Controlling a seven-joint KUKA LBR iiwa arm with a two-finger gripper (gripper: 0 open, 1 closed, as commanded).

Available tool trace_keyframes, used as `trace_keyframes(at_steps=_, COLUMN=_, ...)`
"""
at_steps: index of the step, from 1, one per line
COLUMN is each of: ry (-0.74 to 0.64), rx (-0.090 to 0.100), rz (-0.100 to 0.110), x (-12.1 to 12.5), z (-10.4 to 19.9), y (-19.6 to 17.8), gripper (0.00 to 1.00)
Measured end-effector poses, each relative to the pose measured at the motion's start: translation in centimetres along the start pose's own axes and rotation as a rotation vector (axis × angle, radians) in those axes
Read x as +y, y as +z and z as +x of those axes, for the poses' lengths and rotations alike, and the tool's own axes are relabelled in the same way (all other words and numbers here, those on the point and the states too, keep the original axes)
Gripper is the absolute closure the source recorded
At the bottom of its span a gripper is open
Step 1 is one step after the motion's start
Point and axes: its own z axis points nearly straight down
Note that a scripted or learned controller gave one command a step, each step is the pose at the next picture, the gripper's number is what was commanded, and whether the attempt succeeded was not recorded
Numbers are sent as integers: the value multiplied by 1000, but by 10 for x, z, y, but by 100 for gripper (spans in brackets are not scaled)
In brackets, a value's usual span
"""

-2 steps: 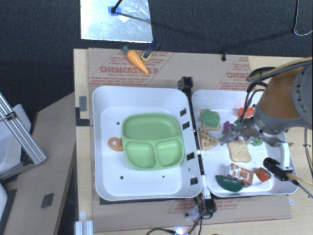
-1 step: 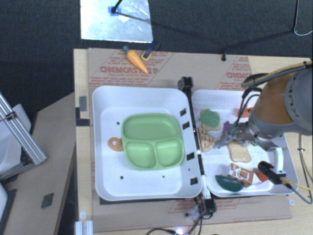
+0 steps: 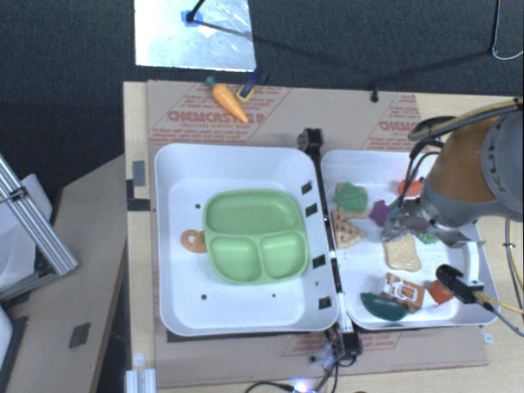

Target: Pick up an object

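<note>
The gripper (image 3: 399, 226) is low in the right bin (image 3: 472, 256), near its middle; from this slanted view I cannot tell whether it is spread or pressed together, and nothing can be seen held in it. Just below it, at its tip or touching it, lies a beige toast-shaped slice (image 3: 403, 255), flat on the bin floor. Just to its left sits a small purple piece (image 3: 380, 213), and a bit of green (image 3: 428, 237) shows at its right side under the wrist. A red-orange piece (image 3: 412, 189) lies above it, partly hidden by the grey arm (image 3: 463, 178) with its orange band. Further left, near the bin's wall, are a green leafy piece (image 3: 350, 196) and below it a tan wedge with a grid pattern (image 3: 347, 234). Along the near edge lie a white-and-orange box (image 3: 404, 290), a dark green piece (image 3: 383, 306) and a red piece (image 3: 441, 294). The left bin (image 3: 176, 293) holds a green divided plate (image 3: 255, 236) and, just beside it, a small orange ring (image 3: 194, 241). An orange carrot (image 3: 229, 102) lies on the tabletop (image 3: 344, 109) behind the bins.
</note>
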Motion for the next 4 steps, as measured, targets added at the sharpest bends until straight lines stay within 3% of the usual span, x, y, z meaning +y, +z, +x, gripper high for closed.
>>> trace_keyframes(at_steps=2, ry=-6, rx=7, rz=8, x=16, z=5, y=-114, gripper=100)
trace_keyframes(at_steps=3, ry=-5, rx=8, rz=11, x=18, z=5, y=-125, gripper=100)
trace_keyframes(at_steps=4, ry=-11, rx=10, rz=12, x=47, z=51, y=-115, gripper=100)
